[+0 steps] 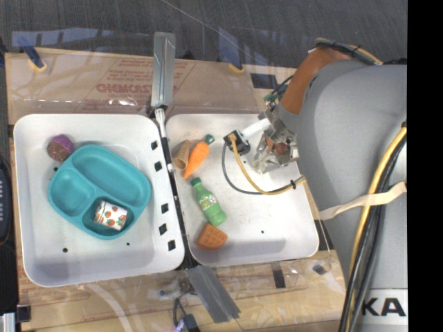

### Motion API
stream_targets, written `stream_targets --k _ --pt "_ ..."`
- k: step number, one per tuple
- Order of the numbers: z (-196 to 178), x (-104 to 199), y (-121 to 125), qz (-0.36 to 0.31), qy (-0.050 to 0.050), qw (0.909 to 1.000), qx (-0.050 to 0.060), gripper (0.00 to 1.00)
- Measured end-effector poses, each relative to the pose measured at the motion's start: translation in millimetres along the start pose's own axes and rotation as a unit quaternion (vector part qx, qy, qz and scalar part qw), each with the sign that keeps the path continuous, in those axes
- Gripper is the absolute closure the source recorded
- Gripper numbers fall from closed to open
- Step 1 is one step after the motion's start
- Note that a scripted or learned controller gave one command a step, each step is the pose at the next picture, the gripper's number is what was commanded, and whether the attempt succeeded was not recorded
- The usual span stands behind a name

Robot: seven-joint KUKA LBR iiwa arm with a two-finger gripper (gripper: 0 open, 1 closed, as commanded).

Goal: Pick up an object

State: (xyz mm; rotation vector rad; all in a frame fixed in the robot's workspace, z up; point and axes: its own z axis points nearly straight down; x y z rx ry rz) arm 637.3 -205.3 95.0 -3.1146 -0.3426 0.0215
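Note:
The right bin [291,237] holds an orange carrot [197,156] with a green top, a tan cone [181,153] beside it, a green bottle [208,202] lying on its side and an orange waffle-like piece [212,237] near the front wall. My gripper [266,153] hangs low over the right part of this bin, well to the right of the carrot and the bottle. A black and yellow cable [242,182] loops below it. Nothing shows between the gripper and the bin floor.
The left bin [41,254] carries a teal divided plate [76,178] with a small printed can [111,215] in its front compartment. A purple item [60,146] lies at the plate's far left corner. The grey arm [353,137] covers the right bin's right edge.

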Motion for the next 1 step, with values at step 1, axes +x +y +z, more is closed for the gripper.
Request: stream_targets --k 1 --pt "-4.8 -0.2 -1.4 -0.003 -0.004 1.0000 0.002 1.00"
